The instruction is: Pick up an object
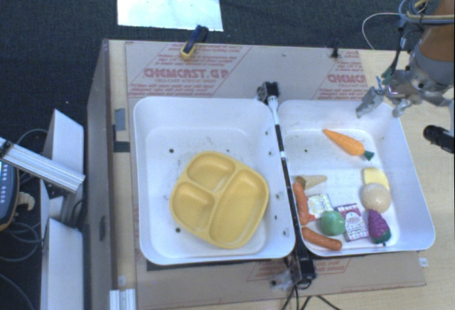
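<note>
My gripper [382, 103] hangs above the far right corner of the right bin [405, 141], its two fingers spread apart with nothing between them. Below it in the right bin lie an orange carrot [346, 143], a yellow block [375, 176], a cream ball [375, 198], a purple eggplant-like toy [378, 226], a green ball [330, 222], a small printed box [351, 220], a second carrot [301, 202] and a third [321, 239] near the front. All of them rest on the bin floor, apart from the gripper.
The left bin [156, 124] holds a yellow divided plate [220, 198]. A black bar with a clamp [271, 99] runs between the bins. Brown cardboard [213, 67] lies under both. Cables loop above the arm's wrist [426, 6].
</note>
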### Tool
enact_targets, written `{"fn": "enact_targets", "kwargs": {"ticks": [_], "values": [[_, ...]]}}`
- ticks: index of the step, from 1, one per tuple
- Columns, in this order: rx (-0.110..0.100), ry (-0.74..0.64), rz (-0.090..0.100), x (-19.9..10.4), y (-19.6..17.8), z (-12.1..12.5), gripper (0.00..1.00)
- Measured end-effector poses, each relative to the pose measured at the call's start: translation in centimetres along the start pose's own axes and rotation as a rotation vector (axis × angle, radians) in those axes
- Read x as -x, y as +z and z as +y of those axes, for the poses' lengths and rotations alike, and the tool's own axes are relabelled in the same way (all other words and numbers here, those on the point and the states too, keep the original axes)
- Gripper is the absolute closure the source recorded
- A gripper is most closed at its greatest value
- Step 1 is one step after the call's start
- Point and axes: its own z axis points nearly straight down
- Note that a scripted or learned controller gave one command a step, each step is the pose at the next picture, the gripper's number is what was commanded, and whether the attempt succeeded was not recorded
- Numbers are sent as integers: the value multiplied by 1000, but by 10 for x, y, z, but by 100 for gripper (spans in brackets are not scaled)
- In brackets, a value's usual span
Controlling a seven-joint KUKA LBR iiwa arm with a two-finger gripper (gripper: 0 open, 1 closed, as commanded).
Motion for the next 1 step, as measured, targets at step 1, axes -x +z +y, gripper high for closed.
{"fn": "enact_targets", "kwargs": {"ticks": [1], "values": [[8,-2,-3,-23,99,-8,0]]}}
